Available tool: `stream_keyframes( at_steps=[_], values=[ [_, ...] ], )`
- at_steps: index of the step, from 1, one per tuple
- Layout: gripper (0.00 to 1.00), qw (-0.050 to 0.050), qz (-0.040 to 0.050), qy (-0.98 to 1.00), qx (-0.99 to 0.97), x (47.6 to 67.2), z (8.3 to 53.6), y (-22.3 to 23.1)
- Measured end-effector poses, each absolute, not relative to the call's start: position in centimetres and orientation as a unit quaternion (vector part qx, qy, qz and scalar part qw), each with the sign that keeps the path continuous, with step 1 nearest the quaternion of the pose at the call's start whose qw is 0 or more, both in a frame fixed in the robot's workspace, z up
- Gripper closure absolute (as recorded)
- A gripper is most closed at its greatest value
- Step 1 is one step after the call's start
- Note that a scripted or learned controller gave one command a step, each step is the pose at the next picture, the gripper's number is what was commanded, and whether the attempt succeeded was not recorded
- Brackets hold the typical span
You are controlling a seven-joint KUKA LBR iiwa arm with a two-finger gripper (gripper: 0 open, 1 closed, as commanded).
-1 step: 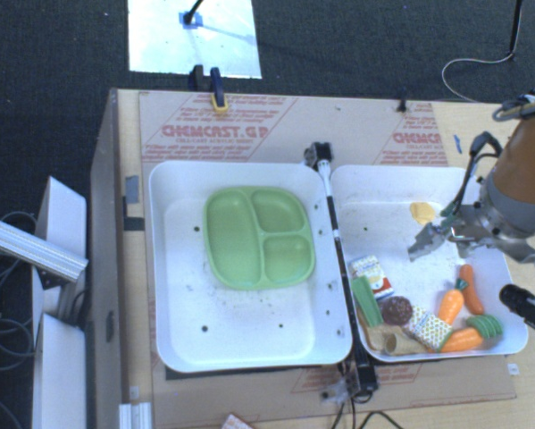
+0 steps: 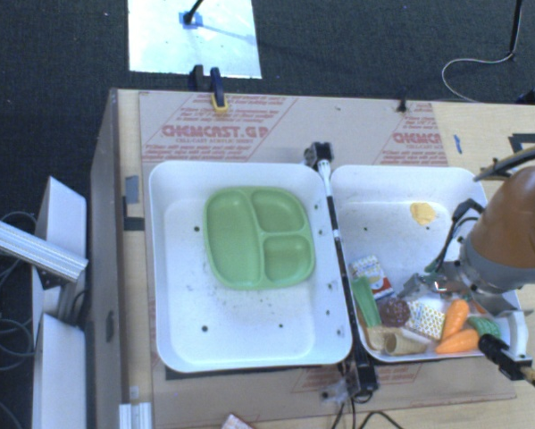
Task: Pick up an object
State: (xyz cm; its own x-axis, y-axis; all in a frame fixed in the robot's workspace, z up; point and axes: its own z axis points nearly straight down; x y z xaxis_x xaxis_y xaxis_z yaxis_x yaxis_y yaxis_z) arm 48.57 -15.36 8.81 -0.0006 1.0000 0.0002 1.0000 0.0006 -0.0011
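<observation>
The right bin holds a heap of toy food in its near corner: two orange carrots, a brown round piece, a white checked block, a green stick, a small printed packet and a tan roll. A yellow piece lies apart, farther back. My gripper reaches in from the right and hangs low just over the back edge of the heap, above the checked block and the carrots. The arm's orange band hides the bin's right side.
The left bin holds a green divided plate. A black clamp strip runs between the bins. A dark green item lies by the right bin's near-right rim.
</observation>
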Motion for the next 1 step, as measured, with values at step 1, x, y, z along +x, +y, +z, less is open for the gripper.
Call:
stream_keyframes(
  at_steps=[1],
  values=[
    [0.00,-0.003,-0.0010,-0.708,-0.706,57.07,17.15,-20.71]
  ],
)
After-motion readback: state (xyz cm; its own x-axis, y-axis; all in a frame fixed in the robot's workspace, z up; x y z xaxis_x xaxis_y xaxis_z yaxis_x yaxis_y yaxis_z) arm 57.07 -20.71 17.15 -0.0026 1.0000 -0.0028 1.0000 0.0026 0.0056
